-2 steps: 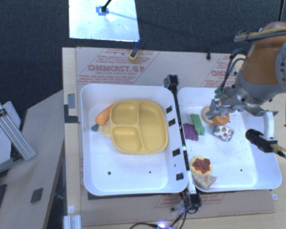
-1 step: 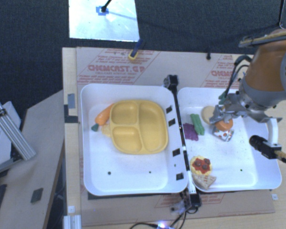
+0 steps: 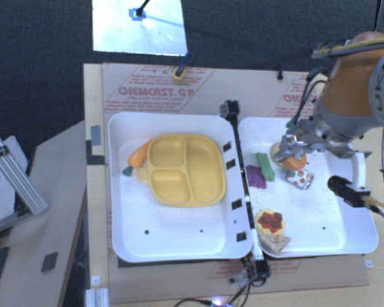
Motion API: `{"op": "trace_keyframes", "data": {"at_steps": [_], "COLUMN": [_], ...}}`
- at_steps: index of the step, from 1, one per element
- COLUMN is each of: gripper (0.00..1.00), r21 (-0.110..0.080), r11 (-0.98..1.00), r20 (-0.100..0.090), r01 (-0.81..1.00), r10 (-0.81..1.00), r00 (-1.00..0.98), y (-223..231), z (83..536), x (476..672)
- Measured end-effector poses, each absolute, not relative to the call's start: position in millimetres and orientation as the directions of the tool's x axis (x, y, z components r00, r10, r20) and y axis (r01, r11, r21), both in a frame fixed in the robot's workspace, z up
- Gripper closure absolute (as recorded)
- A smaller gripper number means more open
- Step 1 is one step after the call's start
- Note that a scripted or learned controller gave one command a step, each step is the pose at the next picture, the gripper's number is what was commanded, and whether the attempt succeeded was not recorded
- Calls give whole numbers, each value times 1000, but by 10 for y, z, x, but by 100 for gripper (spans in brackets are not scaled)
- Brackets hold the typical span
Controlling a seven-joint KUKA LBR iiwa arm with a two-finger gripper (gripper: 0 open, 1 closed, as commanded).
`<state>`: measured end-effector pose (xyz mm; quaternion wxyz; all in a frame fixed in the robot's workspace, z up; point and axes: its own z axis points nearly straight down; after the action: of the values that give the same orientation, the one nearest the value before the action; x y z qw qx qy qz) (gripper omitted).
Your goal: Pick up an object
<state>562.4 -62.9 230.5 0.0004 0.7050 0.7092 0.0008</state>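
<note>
- Bins sit side by side on the bench [image 3: 147, 85], meeting at a black-clipped divider [image 3: 238, 171] down the middle.
- The left bin [image 3: 125, 222] carries a yellow tray [image 3: 182, 169] that fills most of its upper half; a carrot [image 3: 138, 153] lies against the tray's left edge, close to the bin wall. The lower strip of this bin is bare white floor.
- The right bin [image 3: 333, 232] has open floor across its middle and lower right.
- A pizza slice [image 3: 272, 229] lies in the right bin's lower left corner, tight against the divider and the front rim.
- Purple grapes [image 3: 255, 176] lie just beside the divider, with a green pod [image 3: 264, 165] touching their right side.
- A small can [image 3: 300, 179] lies tilted near the bin's centre.
- A black part [image 3: 347, 191] of the arm hangs over the right side of this bin.
- The fingers [image 3: 290, 149] hang over the upper part of the right bin, above an orange object [image 3: 292, 160] that sits just above the can.
- The orange object shows directly under the fingers, but whether they stand wide or closed around it cannot be told.
</note>
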Motion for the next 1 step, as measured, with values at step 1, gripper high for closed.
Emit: {"op": "trace_keyframes", "data": {"at_steps": [1], "gripper": [100], "r21": [1], "r11": [1], "r20": [0], "r01": [1000], "r10": [1000], "r00": [-1], "y": [-701], "z": [2335], "x": [5546]}}
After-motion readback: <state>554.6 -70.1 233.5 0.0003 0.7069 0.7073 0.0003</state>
